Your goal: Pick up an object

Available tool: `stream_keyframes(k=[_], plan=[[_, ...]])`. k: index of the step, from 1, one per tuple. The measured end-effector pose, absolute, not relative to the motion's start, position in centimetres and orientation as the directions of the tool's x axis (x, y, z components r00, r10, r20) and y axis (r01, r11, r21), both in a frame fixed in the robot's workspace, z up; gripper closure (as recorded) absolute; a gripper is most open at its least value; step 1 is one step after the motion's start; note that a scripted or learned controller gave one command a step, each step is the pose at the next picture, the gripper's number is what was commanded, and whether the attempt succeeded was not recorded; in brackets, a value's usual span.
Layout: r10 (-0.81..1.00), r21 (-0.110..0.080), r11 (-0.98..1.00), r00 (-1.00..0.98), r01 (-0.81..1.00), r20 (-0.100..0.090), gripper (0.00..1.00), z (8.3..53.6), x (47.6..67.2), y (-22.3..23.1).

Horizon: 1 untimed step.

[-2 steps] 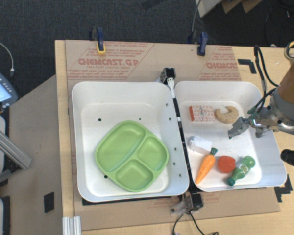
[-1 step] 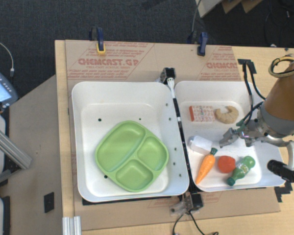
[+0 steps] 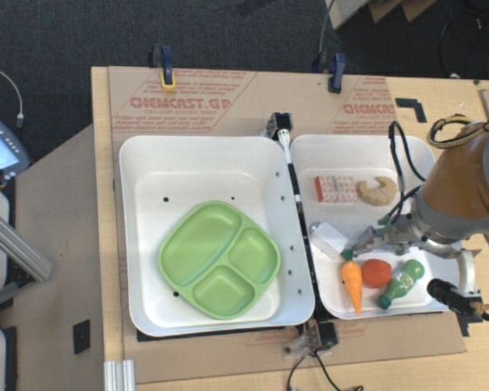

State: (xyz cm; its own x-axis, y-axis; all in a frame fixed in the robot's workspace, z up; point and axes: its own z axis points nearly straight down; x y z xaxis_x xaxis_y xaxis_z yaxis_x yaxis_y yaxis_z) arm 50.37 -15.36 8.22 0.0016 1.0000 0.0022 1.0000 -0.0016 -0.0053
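The right bin [image 3: 334, 149] holds several small items. A red-and-white packet [image 3: 336, 188] and a tan bagel-like piece [image 3: 377, 190] lie toward its back. A white block [image 3: 328, 239] sits at the left, and an orange carrot [image 3: 353, 284], a red tomato [image 3: 376, 272] and a green bottle [image 3: 401, 283] lie along the front. My gripper [image 3: 365, 245] hangs low over the bin, just above the tomato and right of the white block. Nothing shows in its grasp.
The left bin [image 3: 147, 169] carries a green divided plate [image 3: 219, 258]. A black cable [image 3: 292, 182] runs along the ridge between the bins. The orange-banded arm [image 3: 460, 190] covers the right bin's right side. Blue clamps [image 3: 166, 63] hold the bench's far edge.
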Motion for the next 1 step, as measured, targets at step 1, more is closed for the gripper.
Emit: stream_keyframes(k=[1], plan=[[1.0, 0.001, -0.001, 0.001, 1.0, -0.001, 1.0, 9.57, 50.51, -15.44]])
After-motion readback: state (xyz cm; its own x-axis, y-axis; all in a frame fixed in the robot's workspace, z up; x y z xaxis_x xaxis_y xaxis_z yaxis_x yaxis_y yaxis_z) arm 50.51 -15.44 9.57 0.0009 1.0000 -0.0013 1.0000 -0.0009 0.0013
